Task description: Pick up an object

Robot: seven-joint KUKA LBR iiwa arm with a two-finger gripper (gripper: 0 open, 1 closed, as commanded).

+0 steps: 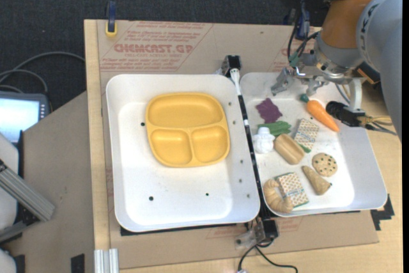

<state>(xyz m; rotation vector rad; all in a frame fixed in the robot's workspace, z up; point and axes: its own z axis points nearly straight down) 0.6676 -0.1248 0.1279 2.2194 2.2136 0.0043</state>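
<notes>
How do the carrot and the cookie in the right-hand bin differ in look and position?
The carrot is orange, long and tapered; the cookie is tan, round and flat with dark specks. The carrot lies slantwise near the bin's far end, close below the gripper; the cookie sits nearer the camera, beside a tan cone-shaped piece. Both lie loose in the right bin, untouched.

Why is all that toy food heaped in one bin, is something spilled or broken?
Nothing looks spilled or damaged. The toy food, such as the carrot, cookie and purple piece, lies loose inside the right bin. The yellow tray sits flat in the left bin, slightly askew.
</notes>
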